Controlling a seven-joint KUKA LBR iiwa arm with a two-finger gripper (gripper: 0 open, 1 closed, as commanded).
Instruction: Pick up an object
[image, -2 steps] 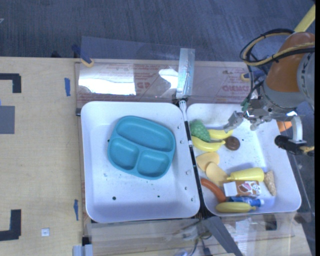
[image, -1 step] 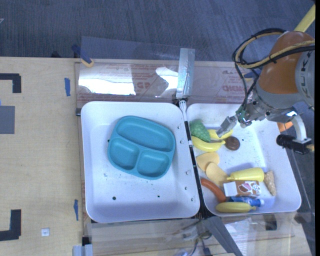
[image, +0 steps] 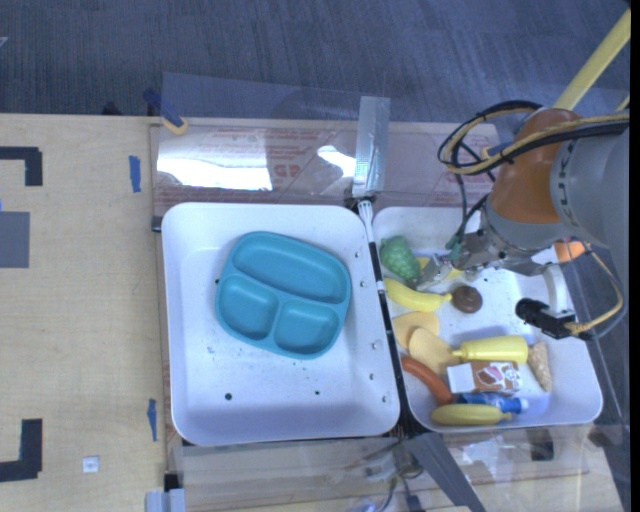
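So starting at the near edge of the right bin (image: 585, 395), you've got a yellow-and-blue tube thing (image: 478, 411) lying crosswise, then a small carton (image: 485, 378) with a tan bread-looking piece (image: 541, 366) just to its right, a red sausage (image: 427, 377) to its left, and a yellow bottle (image: 492, 349) lying flat just behind the carton. Move a bit farther in and there's an orange-yellow wedge (image: 418, 336), then the banana (image: 415, 296), a small brown round thing (image: 467, 298) just beside its right tip, and the green leafy piece (image: 400, 259) at the far left corner. Your claw (image: 462, 255) sits over that far part of the bin, and honestly I can't tell if it's spread or pinched, it's all cables and clutter there, and nothing shows as held. The key bit: the banana and the brown piece lie just on the near side of the claw, banana slightly to the left, with its long axis running roughly left-right across the bin. The arm comes in from the right, orange band (image: 525, 175) up high, wrist bent down over the back of the bin. The left bin (image: 190, 330) has a blue divided plate (image: 283, 293), well apart from the claw. My guess is you're lined up for the banana or the brown thing, not yet grabbed.
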